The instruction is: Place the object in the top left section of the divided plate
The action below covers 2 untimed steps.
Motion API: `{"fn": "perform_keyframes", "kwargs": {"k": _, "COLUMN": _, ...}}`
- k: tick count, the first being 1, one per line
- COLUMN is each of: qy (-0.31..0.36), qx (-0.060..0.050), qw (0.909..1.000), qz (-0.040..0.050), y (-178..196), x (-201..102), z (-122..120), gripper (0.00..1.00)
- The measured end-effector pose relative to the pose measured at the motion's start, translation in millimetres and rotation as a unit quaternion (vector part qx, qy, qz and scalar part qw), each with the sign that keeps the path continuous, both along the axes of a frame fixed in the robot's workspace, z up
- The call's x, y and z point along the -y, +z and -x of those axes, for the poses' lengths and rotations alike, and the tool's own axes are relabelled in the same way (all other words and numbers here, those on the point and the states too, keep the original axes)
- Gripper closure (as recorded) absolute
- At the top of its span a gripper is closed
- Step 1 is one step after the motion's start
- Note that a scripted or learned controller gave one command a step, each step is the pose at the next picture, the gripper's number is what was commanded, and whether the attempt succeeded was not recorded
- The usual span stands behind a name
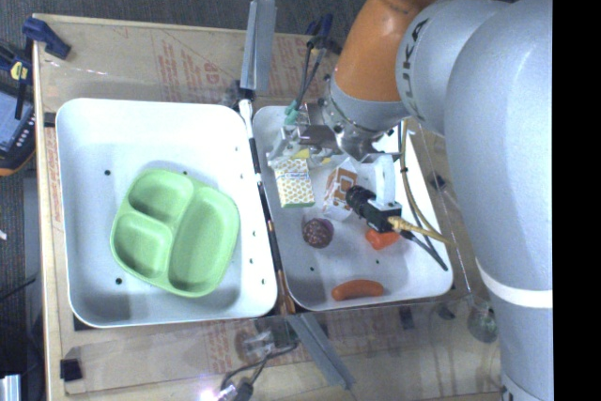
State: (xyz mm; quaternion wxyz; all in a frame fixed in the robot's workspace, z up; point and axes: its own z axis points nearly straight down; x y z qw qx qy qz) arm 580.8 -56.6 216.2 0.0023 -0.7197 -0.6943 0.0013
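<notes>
A light green divided plate [176, 233] with three sections lies in the left white bin [84, 122]. In the right bin [423, 282] lie several small items: a white and green patterned packet [295, 182], an orange and white packet [341, 190], a dark brown round piece [317, 232], a red-orange block [382, 239] and a reddish sausage [358, 289]. My gripper [307, 139] hangs over the back left of the right bin, just above the patterned packet. The wrist hides its tips.
The grey arm with its orange band [376, 52] covers the back right of the right bin. A black fitting with a cable [374, 207] sits over the bin's middle. Metal rails [257, 42] stand between and behind the bins.
</notes>
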Motion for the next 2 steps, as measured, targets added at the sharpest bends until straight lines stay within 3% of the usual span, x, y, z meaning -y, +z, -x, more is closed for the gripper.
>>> {"fn": "perform_keyframes", "kwargs": {"k": 1, "qy": 0.013, "qx": 0.001, "qw": 0.9999, "qz": 0.0004, "y": 53.4, "x": -74.9, "z": 18.2, "gripper": 1.0}}
{"fn": "perform_keyframes", "kwargs": {"k": 2, "qy": 0.083, "qx": 0.0, "qw": 0.9965, "qz": 0.0004, "y": 32.2, "x": -176.3, "z": 43.1, "gripper": 1.0}}
